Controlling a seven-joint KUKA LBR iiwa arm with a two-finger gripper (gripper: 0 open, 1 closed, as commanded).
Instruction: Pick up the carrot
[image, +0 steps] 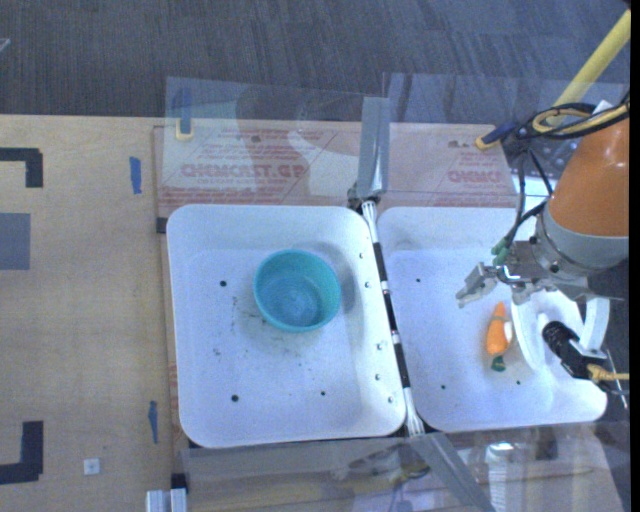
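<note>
Because the small orange carrot with a green tip (497, 335) lies lengthwise near the right side of the right shallow white plastic bin (440, 400), the grey arm with its orange band (590, 190) hangs over that bin and not its neighbour. The two-finger metal gripper (490, 282) sits just above and to the left of the carrot — beside it, not around it. Whether its fingers are spread or pressed together I cannot tell; nothing shows between them. The round teal plastic bowl (296, 290) stands upright in the left white bin (200, 400), well apart. In my judgement the approach needs a shift toward the carrot before any closing.
</note>
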